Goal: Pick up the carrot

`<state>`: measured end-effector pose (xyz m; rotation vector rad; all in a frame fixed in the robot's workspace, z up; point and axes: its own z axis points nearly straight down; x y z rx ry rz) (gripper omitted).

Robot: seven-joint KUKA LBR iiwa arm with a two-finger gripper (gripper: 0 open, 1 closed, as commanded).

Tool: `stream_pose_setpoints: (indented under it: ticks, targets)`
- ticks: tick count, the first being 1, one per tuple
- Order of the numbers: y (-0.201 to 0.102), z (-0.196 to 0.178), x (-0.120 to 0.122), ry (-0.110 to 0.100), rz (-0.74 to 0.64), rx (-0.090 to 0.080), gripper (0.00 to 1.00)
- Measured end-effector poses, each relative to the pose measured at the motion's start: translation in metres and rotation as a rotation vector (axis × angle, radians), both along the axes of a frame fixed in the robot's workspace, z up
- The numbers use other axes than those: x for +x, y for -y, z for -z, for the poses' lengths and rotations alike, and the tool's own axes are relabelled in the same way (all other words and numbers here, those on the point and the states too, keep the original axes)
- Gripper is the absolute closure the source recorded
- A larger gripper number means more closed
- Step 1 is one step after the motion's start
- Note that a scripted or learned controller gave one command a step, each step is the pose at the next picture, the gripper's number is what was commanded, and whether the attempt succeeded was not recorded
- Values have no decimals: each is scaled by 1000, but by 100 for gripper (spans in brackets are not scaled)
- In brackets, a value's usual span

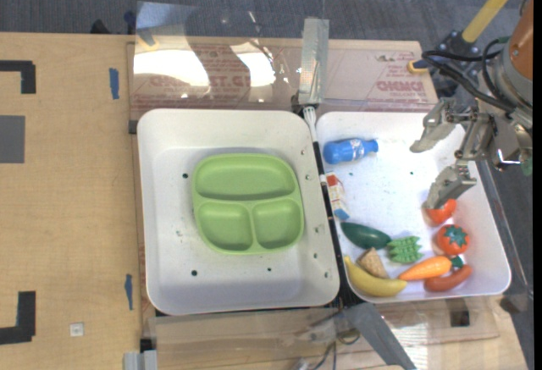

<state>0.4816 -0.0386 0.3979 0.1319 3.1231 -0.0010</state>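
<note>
— Where's the carrot (426, 267)?
— Lying near the front edge of the right bin (385, 173), between a banana (373, 278) and a tomato (450, 239)
— And the jaws?
— Spread open above the bin's right side, grasping nothing

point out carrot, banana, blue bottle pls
carrot (428, 267): camera view, middle of the orange body.
banana (373, 279): camera view, middle of the yellow curve.
blue bottle (347, 150): camera view, blue body, lying on its side.
</note>
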Motion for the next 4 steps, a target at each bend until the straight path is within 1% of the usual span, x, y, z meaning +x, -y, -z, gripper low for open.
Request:
stream_pose_setpoints:
  ticks: [1, 2, 3, 4]
  targets:
    - [72, 135, -2, -16, -75, 1, 0]
    - [73, 272, -1, -9, -231, -2, 0]
    - [71, 262, 1, -2, -234, -4, 100]
    - [71, 263, 1, -3, -234, -3, 0]
